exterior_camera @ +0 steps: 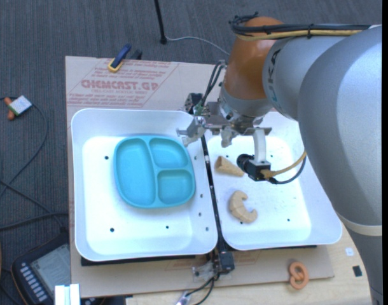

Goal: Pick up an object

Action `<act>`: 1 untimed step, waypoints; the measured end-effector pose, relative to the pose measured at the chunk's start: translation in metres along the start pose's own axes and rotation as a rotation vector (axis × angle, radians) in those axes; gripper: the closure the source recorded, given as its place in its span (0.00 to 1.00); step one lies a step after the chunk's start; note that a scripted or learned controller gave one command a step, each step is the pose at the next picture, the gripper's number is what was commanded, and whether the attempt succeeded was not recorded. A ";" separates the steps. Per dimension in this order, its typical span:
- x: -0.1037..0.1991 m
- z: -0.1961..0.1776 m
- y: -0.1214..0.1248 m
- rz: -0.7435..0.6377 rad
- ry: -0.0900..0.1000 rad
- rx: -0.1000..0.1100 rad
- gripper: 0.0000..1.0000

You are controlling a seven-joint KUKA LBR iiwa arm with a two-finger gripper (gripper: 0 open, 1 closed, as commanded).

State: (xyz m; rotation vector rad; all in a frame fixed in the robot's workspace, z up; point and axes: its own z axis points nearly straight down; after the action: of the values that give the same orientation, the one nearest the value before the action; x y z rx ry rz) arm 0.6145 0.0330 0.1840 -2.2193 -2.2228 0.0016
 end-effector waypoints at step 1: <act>0.000 0.000 0.000 0.000 0.000 0.000 0.00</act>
State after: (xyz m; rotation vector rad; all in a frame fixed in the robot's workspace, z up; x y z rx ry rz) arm 0.6145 0.0330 0.1840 -2.2193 -2.2228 0.0016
